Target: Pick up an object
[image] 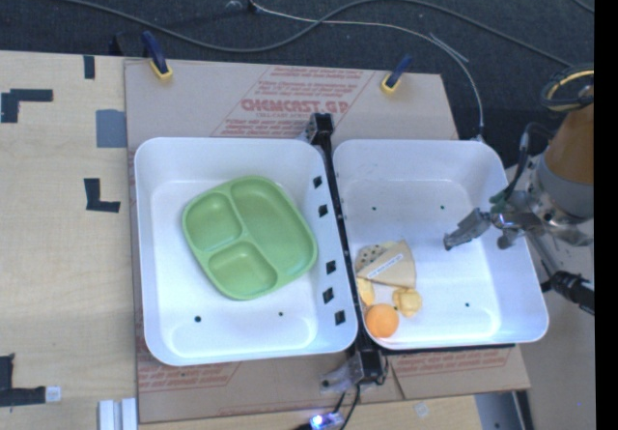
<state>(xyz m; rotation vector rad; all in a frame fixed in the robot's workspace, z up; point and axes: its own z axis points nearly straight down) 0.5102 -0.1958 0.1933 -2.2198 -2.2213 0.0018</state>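
Surface (58, 254): pale wood, carrying a cardboard sheet (290, 100) held flat by two clamps (157, 62) at its far edge, presumably so the bins cannot slide while the arm works.

Bins: two shallow white trays sit side by side, touching along a dark central divider. The left bin (159, 322) holds a green sectioned plate (250, 236), lying flat near its middle. The right bin (502, 317) holds the loose items, clustered against the divider at its near-left corner.

Arm (570, 162): it enters from the right, its wrist over the right bin's right rim, tilted so the pincer (465, 231) points leftward into that bin. The pincer hangs above bare bin floor, well apart from the cluster. Whether its fingers are apart or together cannot be told at this angle; nothing is seen between them.

Candidate objects, all in the right bin: a pale wedge (387, 264), a small yellow piece (409, 301) just beside it, and an orange ball (382, 321) nearest the front wall. Judged from this layout, the pickup is not yet begun; the crowding against the divider may hinder a clean grasp.
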